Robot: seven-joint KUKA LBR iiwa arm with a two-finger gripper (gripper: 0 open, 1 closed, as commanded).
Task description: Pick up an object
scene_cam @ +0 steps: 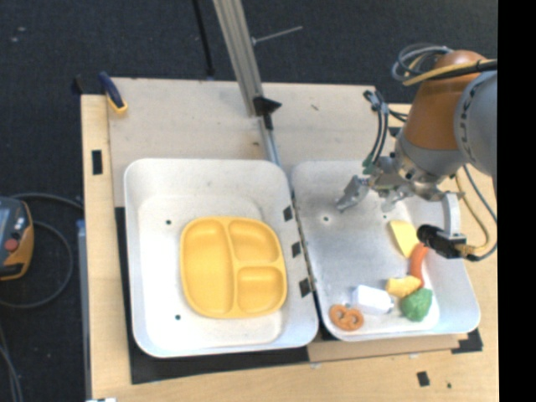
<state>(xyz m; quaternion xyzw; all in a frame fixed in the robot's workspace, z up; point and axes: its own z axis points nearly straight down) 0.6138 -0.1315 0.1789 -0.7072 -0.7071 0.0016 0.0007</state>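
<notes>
My gripper (pixel 369 199) hangs over the upper part of the right bin (pixel 352 249), open, with nothing between its fingers. One grey finger (pixel 350 194) slants out to the left. Below and to its right lie a pale yellow wedge (pixel 403 236) and an orange carrot (pixel 417 262). Along the bin's lower right corner are a small yellow piece (pixel 403 286), a green broccoli (pixel 416 305), a white block (pixel 371 298) and a brown pretzel (pixel 346 317). The gripper touches none of them.
The left bin (pixel 151 191) holds a yellow divided plate (pixel 234 266). A metal pole (pixel 243 57) rises slanting behind the bins. Cables loop near the arm's wrist (pixel 435 115) at the right. The middle of the right bin's floor is bare.
</notes>
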